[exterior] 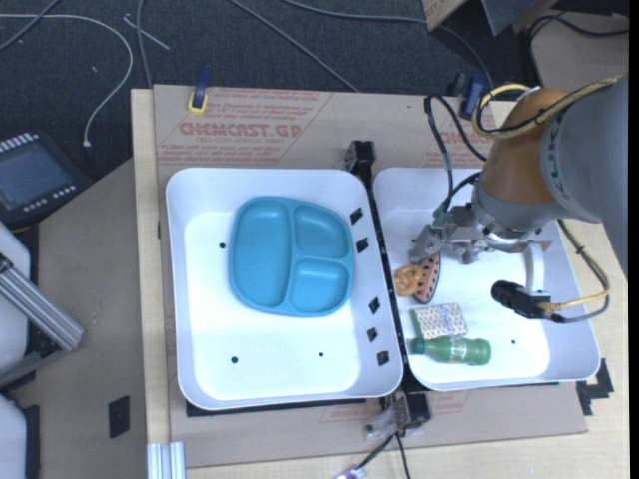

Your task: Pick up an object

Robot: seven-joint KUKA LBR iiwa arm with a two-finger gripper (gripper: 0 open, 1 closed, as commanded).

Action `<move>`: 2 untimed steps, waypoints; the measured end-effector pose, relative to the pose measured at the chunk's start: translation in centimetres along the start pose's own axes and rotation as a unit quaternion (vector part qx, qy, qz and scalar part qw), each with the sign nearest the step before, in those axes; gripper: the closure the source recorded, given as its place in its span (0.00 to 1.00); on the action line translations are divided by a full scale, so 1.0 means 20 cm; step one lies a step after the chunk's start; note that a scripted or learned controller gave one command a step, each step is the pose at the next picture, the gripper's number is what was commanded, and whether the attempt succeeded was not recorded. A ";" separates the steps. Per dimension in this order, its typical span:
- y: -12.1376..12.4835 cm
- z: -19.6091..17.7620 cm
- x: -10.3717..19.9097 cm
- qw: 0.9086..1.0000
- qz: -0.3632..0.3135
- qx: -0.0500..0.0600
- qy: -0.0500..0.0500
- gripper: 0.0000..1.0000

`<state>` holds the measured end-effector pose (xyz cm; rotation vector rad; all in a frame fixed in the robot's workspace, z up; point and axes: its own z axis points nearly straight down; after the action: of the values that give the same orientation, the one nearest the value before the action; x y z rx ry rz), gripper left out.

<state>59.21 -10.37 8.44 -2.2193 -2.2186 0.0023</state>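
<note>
The desk carried two white bins. In the left bin a blue tray was laid, divided into compartments; it was judged stiff, light and smooth, best taken by its rim. The arm was seen over the right bin, the hand low near that bin's left wall, just above a small cluster. Whether the hand was open or closed could not be told, as its tips were merged with the clutter beneath.

A green bottle was laid on its side near the front wall, judged light, hard and apt to roll, so its middle would serve best. A checked packet, touching the bottle, was judged soft and crushable. An orange piece and a dark speckled piece beside it were too small and partly covered to be identified.
</note>
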 end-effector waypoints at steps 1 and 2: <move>0.00 -0.06 0.00 1.000 0.000 -0.002 0.000 1.00; 0.02 -0.37 0.03 1.000 -0.001 -0.005 -0.001 1.00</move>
<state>59.67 -9.76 15.89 -2.2232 -2.2261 -0.0064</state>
